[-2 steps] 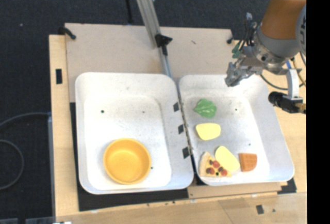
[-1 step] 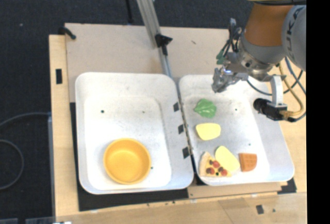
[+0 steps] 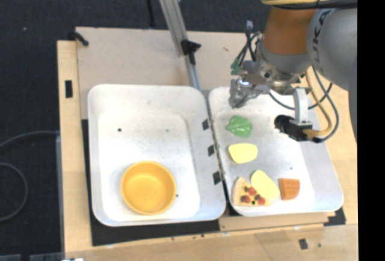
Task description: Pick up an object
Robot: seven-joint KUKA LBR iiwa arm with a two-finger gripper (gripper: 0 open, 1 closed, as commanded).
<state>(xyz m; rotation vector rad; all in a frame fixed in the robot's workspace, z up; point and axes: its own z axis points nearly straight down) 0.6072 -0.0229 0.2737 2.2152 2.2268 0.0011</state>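
Note:
In the right bin (image 3: 313, 151) lie a green leaf-shaped piece (image 3: 239, 126), a pale yellow flat piece (image 3: 242, 153), a yellow wedge (image 3: 263, 185) overlapping a pizza-like slice with red dots (image 3: 247, 195), and an orange block (image 3: 289, 188). My gripper (image 3: 238, 97) hangs over the bin's far left corner, just above and behind the green piece. Nothing shows between its fingers. A yellow bowl (image 3: 148, 187) sits in the left bin (image 3: 120, 109) at its near side.
A slanted metal pole (image 3: 174, 19) rises from behind the bins, close to the gripper's left. Cables and a black connector (image 3: 289, 125) hang off the wrist above the right bin. The ridge where the two bins meet (image 3: 212, 145) runs between them.

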